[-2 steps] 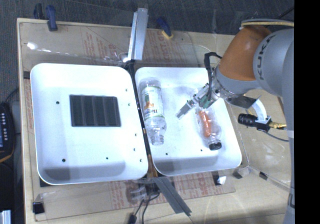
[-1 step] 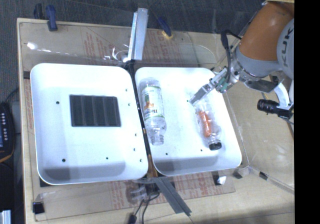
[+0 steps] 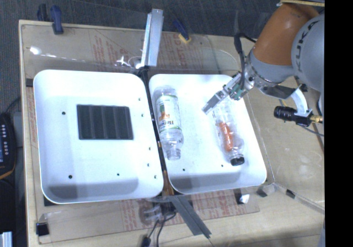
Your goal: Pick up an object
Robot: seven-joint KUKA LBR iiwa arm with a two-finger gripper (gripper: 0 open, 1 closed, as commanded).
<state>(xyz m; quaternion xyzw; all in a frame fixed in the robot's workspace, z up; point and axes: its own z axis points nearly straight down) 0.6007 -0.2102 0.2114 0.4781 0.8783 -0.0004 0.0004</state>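
Your pincer (image 3: 212,103) hovers over the right bin (image 3: 187,182), and you cannot tell how it is set.

Two clear bottles lie in that bin: one with a green and orange label (image 3: 167,122) by the left wall, one with orange contents (image 3: 228,134) just below the pincer, its black cap toward the near rim. The left bin (image 3: 55,185) on the counter (image 3: 287,157) shows a dark ribbed panel (image 3: 104,122).

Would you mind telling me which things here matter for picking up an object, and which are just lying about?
Part of the job:
- gripper, over the right bin
- clear bottle with a label, lying in the right bin
- clear bottle with orange inside, lying in the right bin

Just lying about:
- left bin with its dark panel
- blue clamps on the bench edge
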